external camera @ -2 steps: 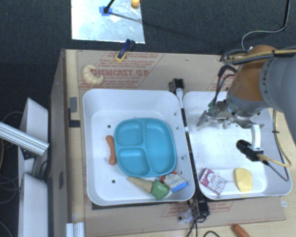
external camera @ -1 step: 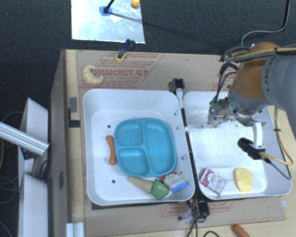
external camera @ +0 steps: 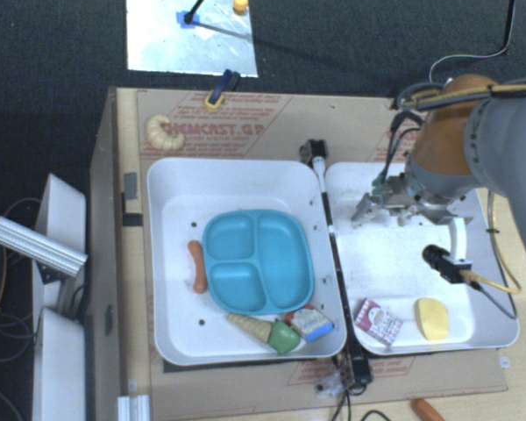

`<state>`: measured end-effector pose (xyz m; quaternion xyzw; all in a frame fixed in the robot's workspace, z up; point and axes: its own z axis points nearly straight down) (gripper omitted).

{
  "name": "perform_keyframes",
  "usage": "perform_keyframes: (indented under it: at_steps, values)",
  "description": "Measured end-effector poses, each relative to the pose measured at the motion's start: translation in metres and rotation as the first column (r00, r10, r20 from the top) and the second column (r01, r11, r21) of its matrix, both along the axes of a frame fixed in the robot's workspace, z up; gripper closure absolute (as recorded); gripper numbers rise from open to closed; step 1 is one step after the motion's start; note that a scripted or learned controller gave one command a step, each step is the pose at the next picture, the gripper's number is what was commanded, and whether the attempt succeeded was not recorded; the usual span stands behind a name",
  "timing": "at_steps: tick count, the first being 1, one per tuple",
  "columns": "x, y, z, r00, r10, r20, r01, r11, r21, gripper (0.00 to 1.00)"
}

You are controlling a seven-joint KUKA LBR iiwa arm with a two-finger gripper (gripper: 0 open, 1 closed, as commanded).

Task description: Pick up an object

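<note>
My gripper [external camera: 385, 215] hangs over the far part of the right bin [external camera: 368, 261], open, its two metal fingers splayed apart with only bare white floor between them. At the near side of that bin lie a red and white packet [external camera: 380, 321] and a pale yellow block [external camera: 433, 317], both well in front of the gripper. The left bin [external camera: 171, 235] holds a blue divided plate [external camera: 256, 260], an orange sausage [external camera: 197, 265], a tan cone [external camera: 250, 325], a green piece [external camera: 284, 338] and a small blue and red box [external camera: 313, 323].
The grey arm with its orange band [external camera: 460, 139] covers the right bin's far right corner. A black connector with cables [external camera: 444, 263] hangs over the bin's right side. The ridge between the bins [external camera: 330, 235] runs just left of the gripper.
</note>
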<state>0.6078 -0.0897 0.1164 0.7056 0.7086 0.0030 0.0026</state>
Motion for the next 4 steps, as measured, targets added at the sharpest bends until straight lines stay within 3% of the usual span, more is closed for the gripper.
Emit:
perform_keyframes:
  at_steps: [1, 2, 3, 4]
  values:
    - [0.037, -0.039, -0.032, 1.0, -0.003, -0.007, 0.003, 1.0, -0.001, 0.0]
    - [0.043, -0.06, -0.031, 1.0, -0.003, -0.004, 0.003, 1.0, -0.002, 0.0]
    - [0.044, -0.06, -0.02, 1.0, 0.0, 0.0, 0.0, 1.0, -0.003, 1.0]
    - [0.062, -0.029, 0.047, 1.0, 0.001, -0.002, -0.001, 1.0, -0.001, 1.0]
